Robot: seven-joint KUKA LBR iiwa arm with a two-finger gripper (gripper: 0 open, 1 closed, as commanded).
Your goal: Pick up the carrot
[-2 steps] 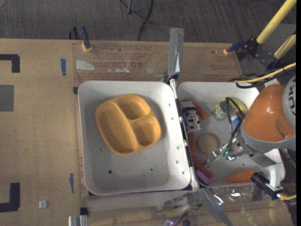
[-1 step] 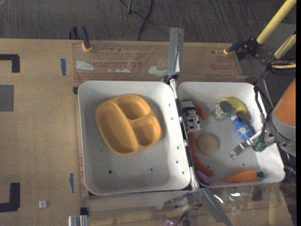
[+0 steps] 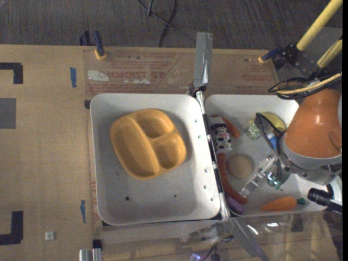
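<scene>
Near the right bin's [image 3: 247,99] front edge: carrot [image 3: 279,203] untouched, not yet grasped. Gripper [image 3: 260,177] close beside, holding nothing; finger spread impossible to tell.

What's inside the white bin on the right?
The right bin holds a carrot near its front edge, a round tan thing, a red sausage-like piece and a yellow thing. The arm covers the bin's right part.
</scene>
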